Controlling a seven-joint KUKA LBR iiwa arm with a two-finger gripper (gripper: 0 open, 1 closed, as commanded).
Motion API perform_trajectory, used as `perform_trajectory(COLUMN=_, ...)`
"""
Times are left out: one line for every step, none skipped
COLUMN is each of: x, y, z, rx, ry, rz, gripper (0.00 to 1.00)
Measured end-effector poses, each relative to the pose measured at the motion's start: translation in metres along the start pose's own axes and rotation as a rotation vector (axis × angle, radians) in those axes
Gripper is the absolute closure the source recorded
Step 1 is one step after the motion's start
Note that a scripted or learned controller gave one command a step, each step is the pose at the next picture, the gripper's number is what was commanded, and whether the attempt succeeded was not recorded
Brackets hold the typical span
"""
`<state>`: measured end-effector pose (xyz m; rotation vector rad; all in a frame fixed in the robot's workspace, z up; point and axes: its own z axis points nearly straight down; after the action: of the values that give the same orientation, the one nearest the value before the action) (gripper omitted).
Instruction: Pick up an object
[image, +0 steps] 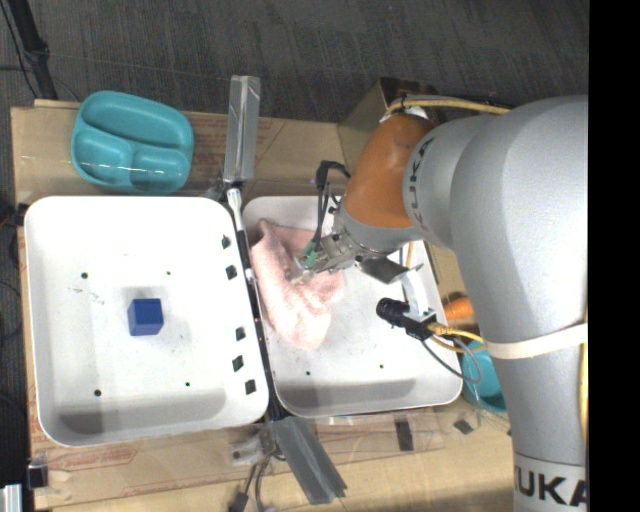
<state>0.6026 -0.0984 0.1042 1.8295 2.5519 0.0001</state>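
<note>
A: Where's the pink cloth (292, 292)?

B: Right bin (350, 395), crumpled against its left wall. Gripper (318, 260) is down on the cloth's upper part, tip touching the fabric.

A: Jaws?

B: Can't tell, the wrist blocks them. No cloth visibly between them.

A: Left bin (60, 250)?

B: Blue cube (146, 316), well apart.

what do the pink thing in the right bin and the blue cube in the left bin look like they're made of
Pink thing: probably soft cloth or fleece with a matte, fuzzy look; it lies crumpled in folds with uneven edges.
Blue cube: looks rigid, likely plastic or painted wood; flat faces, sharp edges and even colour, but the view leaves the exact material open.
</note>
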Motion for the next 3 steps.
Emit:
perform_trajectory(x=0.000, y=0.000, z=0.000, rx=0.000, ry=-0.001, rz=0.000, gripper=0.00)
perform_trajectory(x=0.002, y=-0.019, z=0.011, rx=0.000, ry=0.001, rz=0.049, gripper=0.00)
perform_trajectory(x=0.003, y=-0.018, z=0.000, rx=-0.001, ry=0.002, rz=0.044, gripper=1.00)
